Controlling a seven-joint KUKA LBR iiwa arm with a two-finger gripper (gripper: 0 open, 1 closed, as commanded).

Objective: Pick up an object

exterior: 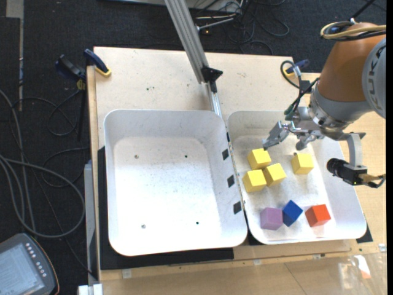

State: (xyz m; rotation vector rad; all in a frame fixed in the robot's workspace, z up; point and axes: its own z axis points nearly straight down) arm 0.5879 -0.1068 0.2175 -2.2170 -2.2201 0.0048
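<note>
The grey arm with its orange band reaches in from the right and hangs its gripper above the far part of the right bin, the landmark for everything here. Its fingers stand spread apart with nothing between them; one dark fingertip points toward the bin's far-left part, just beyond the nearest yellow block, and whether it touches anything cannot be told. Seven blocks lie inside the right bin. The first yellow block sits in the bin's left-centre, just beneath that fingertip. A second yellow block and a third yellow block lie just nearer the camera, touching or almost touching each other, toward the bin's left wall. A fourth yellow block rests apart from them, close to the bin's middle, under the gripper body. Along the bin's near edge stand a purple block, a blue block pressed against it, and a red block just to the right of the blue one. The left bin adjoins the right bin's left wall, and both sit on the pale surface. A slanted metal bar comes down to the seam at the right bin's far-left corner.
</note>
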